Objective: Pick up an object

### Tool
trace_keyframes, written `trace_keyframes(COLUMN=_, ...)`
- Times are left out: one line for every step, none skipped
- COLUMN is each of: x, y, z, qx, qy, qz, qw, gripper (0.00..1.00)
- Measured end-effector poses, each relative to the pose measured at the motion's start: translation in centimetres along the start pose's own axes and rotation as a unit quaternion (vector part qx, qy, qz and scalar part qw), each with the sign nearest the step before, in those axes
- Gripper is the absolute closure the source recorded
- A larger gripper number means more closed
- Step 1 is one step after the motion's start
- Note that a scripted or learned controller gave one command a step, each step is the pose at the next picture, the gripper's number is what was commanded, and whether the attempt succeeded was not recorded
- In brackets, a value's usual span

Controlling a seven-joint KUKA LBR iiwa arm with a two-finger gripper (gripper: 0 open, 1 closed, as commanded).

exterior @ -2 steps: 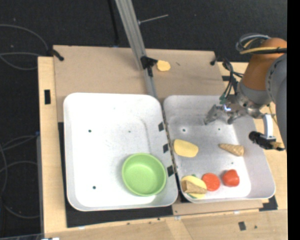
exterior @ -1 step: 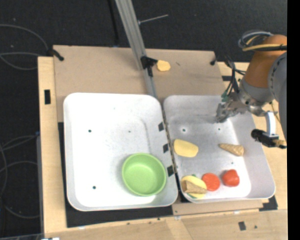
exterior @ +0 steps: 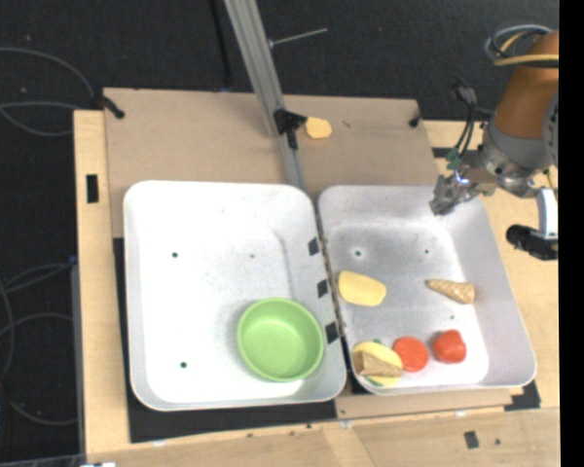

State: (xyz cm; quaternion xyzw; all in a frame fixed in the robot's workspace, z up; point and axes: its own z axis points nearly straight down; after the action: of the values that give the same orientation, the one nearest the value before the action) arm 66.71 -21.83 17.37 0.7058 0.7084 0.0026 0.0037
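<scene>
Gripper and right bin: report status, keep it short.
Gripper over right bin's far corner, holding nothing seen. Yellow piece, cone, two red items lie untouched. Green bowl in left bin.

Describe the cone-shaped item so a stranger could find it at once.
Look in the right-hand white bin, on its right side about halfway down. There lies a small tan cone, tip pointing left. Unlike the yellow lump to its left and the red pieces below, it is tapered and beige.
</scene>
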Motion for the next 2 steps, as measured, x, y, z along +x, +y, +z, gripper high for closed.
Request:
trace_keyframes(x=-0.2, y=0.5, z=-4.5, qx=0.001, qy=0.000, qz=-0.001, qw=1.0000, gripper=1.00)
trace_keyframes(x=0.0, y=0.8, z=-9.0, qx=0.001, qy=0.000, qz=-0.001, qw=1.0000, gripper=1.00)
